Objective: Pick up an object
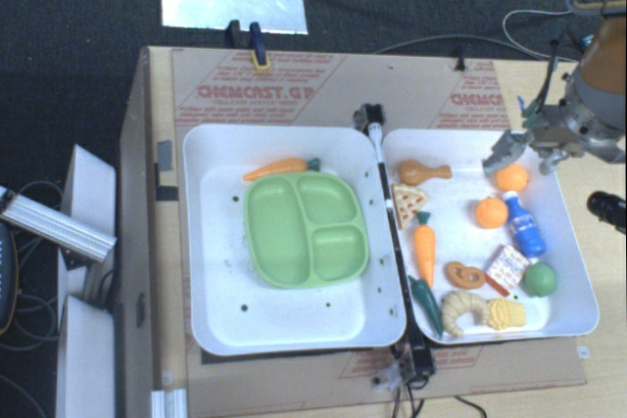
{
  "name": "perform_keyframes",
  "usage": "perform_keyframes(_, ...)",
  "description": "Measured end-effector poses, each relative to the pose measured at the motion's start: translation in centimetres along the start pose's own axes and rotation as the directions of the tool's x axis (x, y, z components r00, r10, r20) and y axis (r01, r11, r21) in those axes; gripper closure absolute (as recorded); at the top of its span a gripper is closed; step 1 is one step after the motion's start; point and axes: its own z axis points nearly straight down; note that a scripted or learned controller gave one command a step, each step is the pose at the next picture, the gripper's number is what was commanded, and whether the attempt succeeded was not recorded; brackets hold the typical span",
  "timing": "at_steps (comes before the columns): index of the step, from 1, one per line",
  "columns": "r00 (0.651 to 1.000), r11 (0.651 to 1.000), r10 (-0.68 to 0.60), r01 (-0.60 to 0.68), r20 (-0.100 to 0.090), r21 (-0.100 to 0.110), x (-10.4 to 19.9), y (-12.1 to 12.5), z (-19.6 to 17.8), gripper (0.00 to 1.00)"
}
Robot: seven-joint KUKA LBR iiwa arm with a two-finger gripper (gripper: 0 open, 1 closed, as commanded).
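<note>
On a cardboard-lined surface (323, 83) bearing two white bins, the gripper (529, 152) hangs spread wide and empty over the right bin's (578, 308) far edge above an orange ball (511, 177), where crowding toys could likely deflect a grasp.

probably a robotics lab, bench (294, 83), two white bins (220, 308), loose cables (441, 44)

Claw (526, 155) hovers over the right bin (573, 240) beside an orange (511, 178).
</note>
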Motion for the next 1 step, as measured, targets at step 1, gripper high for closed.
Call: perform_keyframes(1, 1.000, 1.000, 0.002, -0.002, 0.002, 0.001, -6.17, 0.11, 3.59, 0.00)
